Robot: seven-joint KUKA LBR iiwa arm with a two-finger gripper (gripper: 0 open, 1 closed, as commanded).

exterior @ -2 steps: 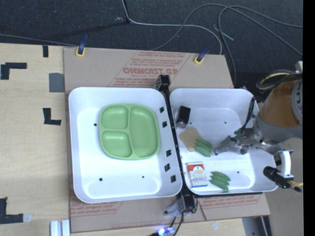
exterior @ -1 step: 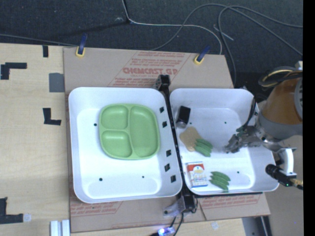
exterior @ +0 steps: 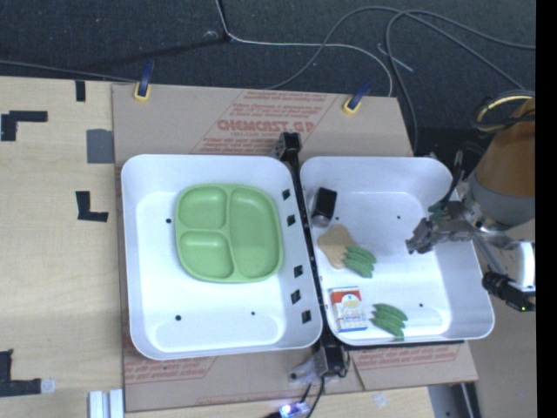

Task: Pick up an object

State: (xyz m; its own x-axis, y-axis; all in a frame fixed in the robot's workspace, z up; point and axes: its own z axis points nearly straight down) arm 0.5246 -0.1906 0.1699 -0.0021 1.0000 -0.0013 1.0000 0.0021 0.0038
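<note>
On the cardboard-topped bench, your gripper [exterior: 421, 237] hovers low at the right bin's [exterior: 396, 177] right side, whether spread or closed you cannot tell, while the nearest pea pod [exterior: 359, 260] lies leftward of it, long axis slanting toward the bin's front.

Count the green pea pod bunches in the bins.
2, both in the right bin. One pea pod bunch lies mid-bin against the tan piece; the other pea pod bunch lies near the front edge, just right of the small red and white box.
</note>
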